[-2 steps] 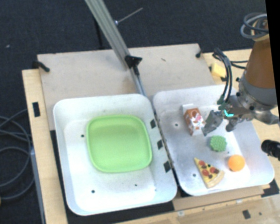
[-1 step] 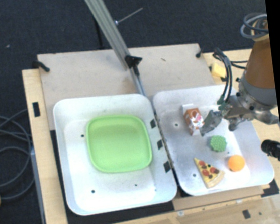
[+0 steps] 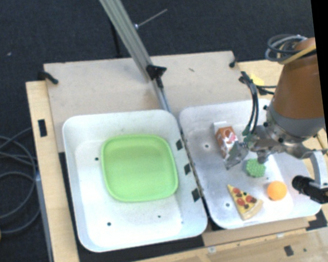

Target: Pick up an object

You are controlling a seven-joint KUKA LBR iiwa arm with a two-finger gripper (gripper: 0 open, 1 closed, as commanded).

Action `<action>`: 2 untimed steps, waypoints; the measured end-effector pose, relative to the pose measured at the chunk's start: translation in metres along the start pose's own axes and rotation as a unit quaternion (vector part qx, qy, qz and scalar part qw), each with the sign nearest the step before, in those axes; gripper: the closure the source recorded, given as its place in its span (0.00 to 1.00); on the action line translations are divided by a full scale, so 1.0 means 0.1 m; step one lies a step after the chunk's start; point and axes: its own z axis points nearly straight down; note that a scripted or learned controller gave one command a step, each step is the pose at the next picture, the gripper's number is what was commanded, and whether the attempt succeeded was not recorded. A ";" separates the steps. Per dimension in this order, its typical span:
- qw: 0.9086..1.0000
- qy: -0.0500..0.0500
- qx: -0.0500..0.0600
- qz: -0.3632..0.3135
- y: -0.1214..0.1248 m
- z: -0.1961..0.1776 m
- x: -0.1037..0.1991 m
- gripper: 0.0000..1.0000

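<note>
Our tool (image 3: 242,154) hangs low in the right bin (image 3: 212,210), its grip beyond what we can tell, just beside the green broccoli (image 3: 255,168), so we should centre over that piece, then descend straight before closing.

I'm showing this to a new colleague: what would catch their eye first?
Probably the big light-green square plate in the middle of the left bin. Next, the arm's orange band at the right, above the right bin, where a pizza slice, an orange ball and a green broccoli-like piece lie.
</note>
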 end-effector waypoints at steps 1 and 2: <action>1.000 0.000 0.000 0.000 0.03 0.43 -0.03 0.00; 1.000 0.000 0.000 0.000 0.10 0.88 -0.01 0.00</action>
